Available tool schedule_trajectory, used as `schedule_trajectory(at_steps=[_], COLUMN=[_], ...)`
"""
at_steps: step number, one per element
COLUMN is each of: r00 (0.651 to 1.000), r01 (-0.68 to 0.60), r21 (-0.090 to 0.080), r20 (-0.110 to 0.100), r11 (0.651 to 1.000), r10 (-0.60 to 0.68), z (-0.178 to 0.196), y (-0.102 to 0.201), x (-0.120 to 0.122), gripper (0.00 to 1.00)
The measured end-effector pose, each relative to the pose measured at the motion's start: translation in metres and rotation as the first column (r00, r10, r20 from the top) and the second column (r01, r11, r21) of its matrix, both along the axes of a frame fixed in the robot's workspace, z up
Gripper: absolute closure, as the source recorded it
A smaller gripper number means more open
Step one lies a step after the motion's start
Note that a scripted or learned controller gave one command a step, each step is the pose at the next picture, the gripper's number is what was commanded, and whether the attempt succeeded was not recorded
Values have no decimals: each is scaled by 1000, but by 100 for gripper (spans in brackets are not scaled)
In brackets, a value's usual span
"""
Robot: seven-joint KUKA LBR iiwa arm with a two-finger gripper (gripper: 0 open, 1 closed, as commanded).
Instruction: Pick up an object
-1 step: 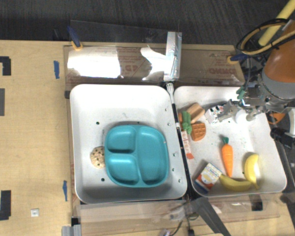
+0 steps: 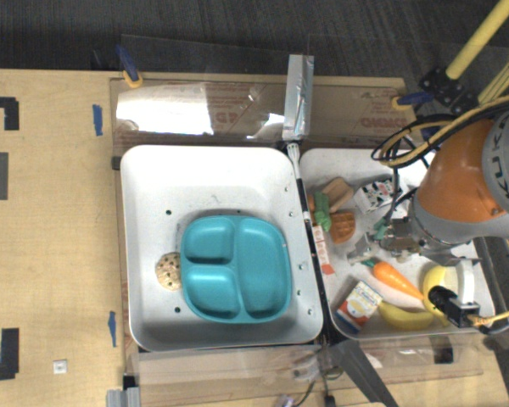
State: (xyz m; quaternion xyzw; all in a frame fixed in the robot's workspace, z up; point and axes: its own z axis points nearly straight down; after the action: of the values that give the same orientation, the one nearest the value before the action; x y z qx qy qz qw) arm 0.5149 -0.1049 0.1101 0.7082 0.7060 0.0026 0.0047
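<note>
Hovering: fingers (image 2: 388, 242), state cannot be told. Carrot (image 2: 394, 281) just below them, bread (image 2: 343, 225) to their left. Descend squarely over carrot, avoiding banana (image 2: 407, 315).

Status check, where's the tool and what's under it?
Tool low over right bin, nothing seen held. Carrot, banana close below it. Teal tray, cookie in left bin.

A teal divided plate (image 2: 236, 267) sits in the left bin (image 2: 144, 176) — a cookie (image 2: 168, 270) touching it.
</note>
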Motion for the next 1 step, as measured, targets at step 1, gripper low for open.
schedule_trajectory(at_steps=[1], r00=[993], r01=[-120], r21=[4], r20=[-6], r11=[993], r10=[120], z=[-23], y=[-31], x=[-23], gripper=[0])
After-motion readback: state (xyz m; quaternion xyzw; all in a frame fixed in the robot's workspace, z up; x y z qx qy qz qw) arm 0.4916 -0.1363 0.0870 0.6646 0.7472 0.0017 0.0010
